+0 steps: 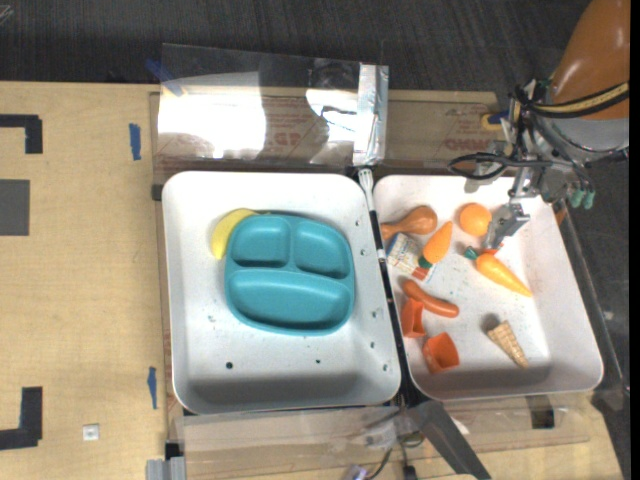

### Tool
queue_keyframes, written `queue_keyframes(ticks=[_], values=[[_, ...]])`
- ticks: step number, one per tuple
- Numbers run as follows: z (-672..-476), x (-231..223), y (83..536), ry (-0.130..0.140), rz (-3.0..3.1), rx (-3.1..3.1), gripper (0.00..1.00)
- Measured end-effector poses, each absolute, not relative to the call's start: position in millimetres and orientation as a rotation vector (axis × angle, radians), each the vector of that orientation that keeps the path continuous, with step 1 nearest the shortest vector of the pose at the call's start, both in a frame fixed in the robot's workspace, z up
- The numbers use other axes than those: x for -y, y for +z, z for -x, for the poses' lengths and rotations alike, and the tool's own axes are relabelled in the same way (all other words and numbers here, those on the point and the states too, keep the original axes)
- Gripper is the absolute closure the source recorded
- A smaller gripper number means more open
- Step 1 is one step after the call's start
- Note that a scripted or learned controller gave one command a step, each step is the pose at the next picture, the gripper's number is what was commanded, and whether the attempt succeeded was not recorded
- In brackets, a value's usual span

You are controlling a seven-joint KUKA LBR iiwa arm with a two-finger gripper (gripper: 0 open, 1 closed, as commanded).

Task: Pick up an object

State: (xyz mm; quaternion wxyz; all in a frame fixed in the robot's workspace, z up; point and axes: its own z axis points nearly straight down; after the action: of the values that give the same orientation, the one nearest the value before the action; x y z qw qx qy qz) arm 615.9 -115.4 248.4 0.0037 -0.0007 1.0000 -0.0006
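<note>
Orange toy food crowds right bin (pixel 560 363): orange ball (pixel 474 218), carrot (pixel 502 272), sausage (pixel 431 299), cone (pixel 507 341). Gripper (pixel 504 224) hangs low just right of ball, above carrot's thick end; nothing visibly between fingers, open or closed impossible to tell. Risk: descent lands between ball and carrot, ball rolls off, fingers close on nothing. Far rim of bin close behind gripper; open floor lies nearer, right of cone. Left bin (pixel 190 298) holds teal tray (pixel 290 273).
</note>
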Motion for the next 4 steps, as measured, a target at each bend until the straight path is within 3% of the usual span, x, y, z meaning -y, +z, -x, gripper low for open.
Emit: queue_keyframes(ticks=[1,2,3,4], values=[[-575.7,133,111,0.004,0.333,-3.126,0.0],[-583.1,108,98,-0.017,0.141,-3.114,0.0],[-602.2,109,96,-0.007,0.097,-3.121,0.0],[-553.8,123,89,0.0,-0.144,-3.129,0.0]])
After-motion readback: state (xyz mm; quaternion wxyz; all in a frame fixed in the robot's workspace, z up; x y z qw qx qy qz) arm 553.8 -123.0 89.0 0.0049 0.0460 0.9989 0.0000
